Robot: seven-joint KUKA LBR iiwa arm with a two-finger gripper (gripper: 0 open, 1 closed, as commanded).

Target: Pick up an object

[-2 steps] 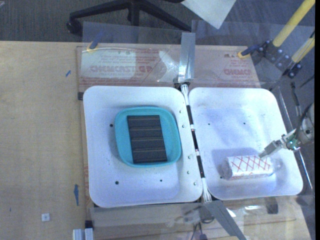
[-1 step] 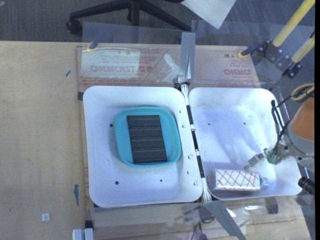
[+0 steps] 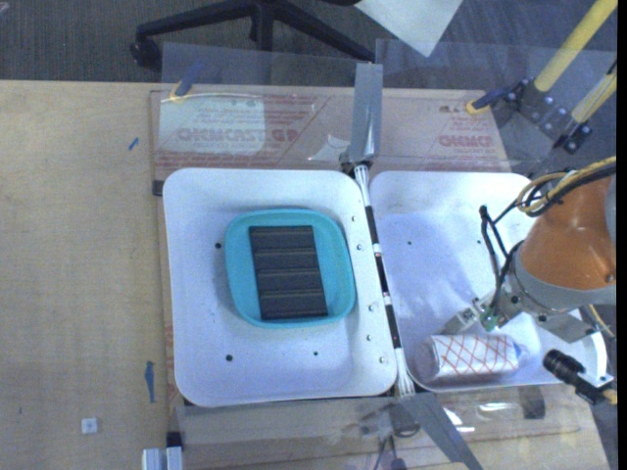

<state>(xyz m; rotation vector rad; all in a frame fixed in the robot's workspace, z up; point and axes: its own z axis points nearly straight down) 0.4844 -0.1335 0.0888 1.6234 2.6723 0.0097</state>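
The grey arm with its orange band reaches in from the right over the right white bin. Its gripper hangs just above the far edge of a white packet with red cross-hatching, which lies at the bin's near wall, long axis left to right. Whether the gripper is open cannot be told. The left white bin holds a turquoise square plastic dish carrying a dark ribbed block.

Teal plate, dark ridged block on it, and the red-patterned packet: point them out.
teal plate point(image 3: 238, 262), camera view, left rim.
dark ridged block point(image 3: 287, 272), camera view, centre.
red-patterned packet point(image 3: 472, 355), camera view, middle.
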